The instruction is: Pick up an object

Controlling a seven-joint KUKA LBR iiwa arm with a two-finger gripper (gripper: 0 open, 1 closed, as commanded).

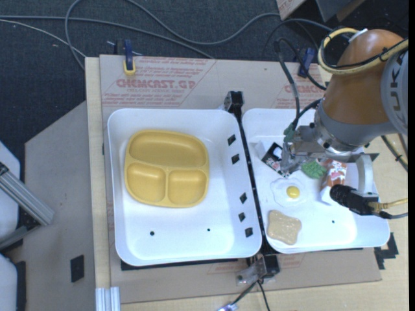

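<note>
Two white bins sit side by side on a bench. Left bin (130, 238) holds a yellow tray (167, 167). Right bin (337, 235) holds an egg (290, 192), toast (284, 227), and the gripper (288, 164) just above the egg; its grip state is unclear.

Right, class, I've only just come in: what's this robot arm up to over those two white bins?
A grey and orange robot arm reaches in from the right over the right bin, its gripper low above toy food: a fried egg, a slice of bread, something green and a red-and-white packet. Nothing is visibly held. The left bin holds a yellow divided plate.
</note>
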